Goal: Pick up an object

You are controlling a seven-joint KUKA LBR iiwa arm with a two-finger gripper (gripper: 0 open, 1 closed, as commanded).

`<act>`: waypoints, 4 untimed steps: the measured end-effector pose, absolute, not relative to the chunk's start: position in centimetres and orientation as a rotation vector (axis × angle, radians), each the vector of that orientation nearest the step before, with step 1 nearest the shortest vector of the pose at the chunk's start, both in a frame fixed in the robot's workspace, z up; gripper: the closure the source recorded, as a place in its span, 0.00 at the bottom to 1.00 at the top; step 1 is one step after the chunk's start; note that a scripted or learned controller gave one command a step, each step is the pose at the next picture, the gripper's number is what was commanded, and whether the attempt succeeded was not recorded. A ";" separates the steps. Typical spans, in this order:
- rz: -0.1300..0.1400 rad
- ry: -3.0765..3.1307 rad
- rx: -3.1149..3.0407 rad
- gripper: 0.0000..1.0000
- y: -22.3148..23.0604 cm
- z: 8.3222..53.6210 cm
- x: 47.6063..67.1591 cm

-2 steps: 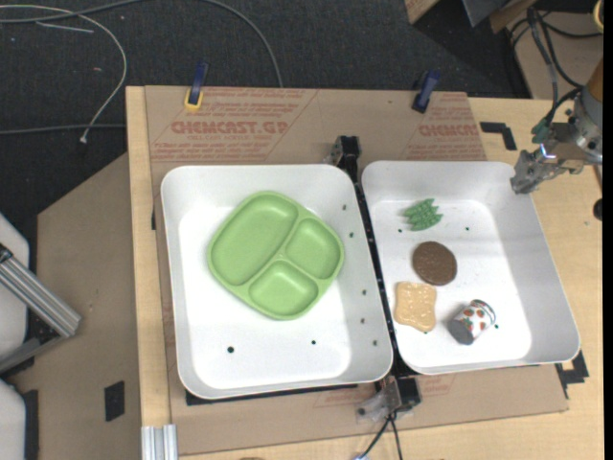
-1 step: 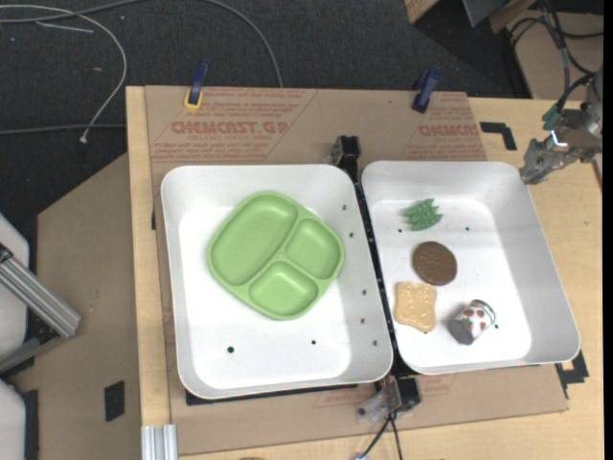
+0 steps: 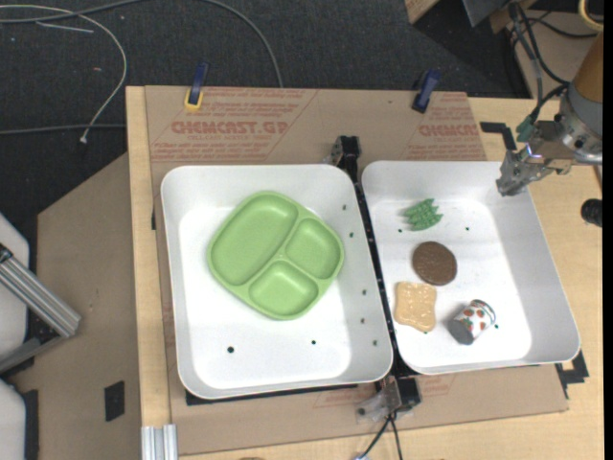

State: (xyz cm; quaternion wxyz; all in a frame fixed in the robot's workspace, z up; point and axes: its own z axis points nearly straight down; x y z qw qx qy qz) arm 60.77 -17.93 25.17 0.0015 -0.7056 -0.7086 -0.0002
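Meanwhile, the gripper was seen poised over the right bin's far corner, its opening not discernible, nothing evidently held, while the flat brown disc, judged light, stiff and best pinched across its rim, was left mid-bin.

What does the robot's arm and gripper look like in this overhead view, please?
At the view's right edge, the arm has a grey, rounded metallic wrist section beneath an orange-tan band. Dark cables run along it from above. The gripper is a small grey metal assembly with thin fingers.
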 end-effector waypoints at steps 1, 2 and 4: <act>0.000 -2.224 -2.212 1.00 -12.9 23.7 59.6; -0.001 -2.224 -2.213 1.00 -8.5 24.0 58.2; -0.002 -2.225 -2.211 1.00 2.1 24.8 55.8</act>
